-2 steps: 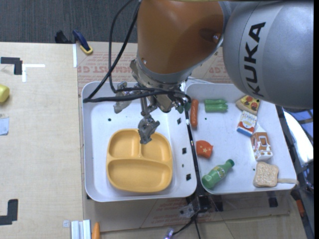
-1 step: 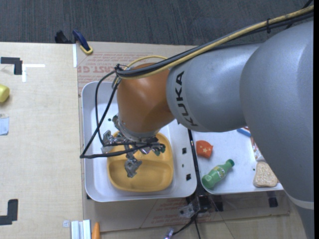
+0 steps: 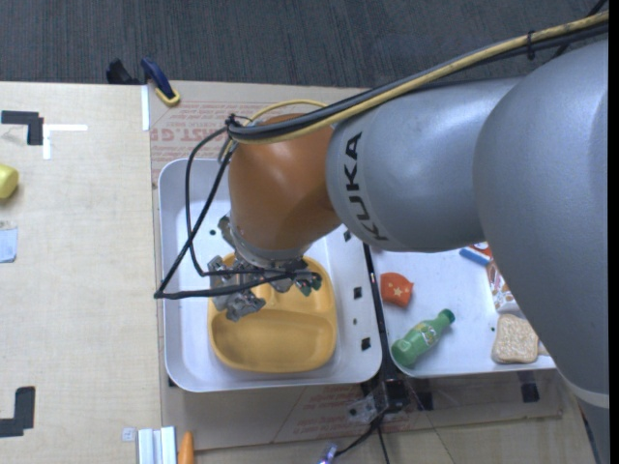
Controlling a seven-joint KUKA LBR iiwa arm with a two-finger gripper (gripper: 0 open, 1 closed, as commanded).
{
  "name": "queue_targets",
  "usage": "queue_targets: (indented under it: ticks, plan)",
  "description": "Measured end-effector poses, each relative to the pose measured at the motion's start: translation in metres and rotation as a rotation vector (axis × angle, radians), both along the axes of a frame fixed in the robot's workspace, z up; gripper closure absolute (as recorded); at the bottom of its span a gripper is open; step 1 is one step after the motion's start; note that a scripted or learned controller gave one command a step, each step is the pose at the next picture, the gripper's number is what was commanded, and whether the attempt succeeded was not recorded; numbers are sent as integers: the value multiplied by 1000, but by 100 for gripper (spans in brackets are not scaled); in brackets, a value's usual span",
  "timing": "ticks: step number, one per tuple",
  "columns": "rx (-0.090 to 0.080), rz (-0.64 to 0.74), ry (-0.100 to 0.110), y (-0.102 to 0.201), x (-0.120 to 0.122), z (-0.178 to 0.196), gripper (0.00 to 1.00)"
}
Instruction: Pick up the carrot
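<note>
My gripper (image 3: pixel 253 293) hangs low in the left bin (image 3: pixel 179 259), just over the back left rim of a yellow bowl (image 3: pixel 280 341). The orange wrist band (image 3: pixel 276 187) and grey arm cover the bin's back and middle. Black cables loop around the wrist. In the right bin (image 3: pixel 464 361), near its left wall, lies a red-orange piece with a green top (image 3: pixel 397 289). A small orange tip (image 3: pixel 185 444) pokes up at the bottom edge of the view, outside the bins.
The right bin also holds a green bottle (image 3: pixel 422 339), a slice of toast (image 3: pixel 514 339) and a blue-and-red item (image 3: pixel 476 254) partly under the arm. A yellow object (image 3: pixel 7 182) lies on the bench at far left.
</note>
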State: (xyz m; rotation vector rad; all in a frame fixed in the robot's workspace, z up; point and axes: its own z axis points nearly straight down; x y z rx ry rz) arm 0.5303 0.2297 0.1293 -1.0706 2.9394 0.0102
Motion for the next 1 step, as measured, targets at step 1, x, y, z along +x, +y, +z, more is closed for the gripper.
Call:
queue_targets:
  ticks: [1]
  plan:
    - [-9,-284,11,-41,-24,44,100]
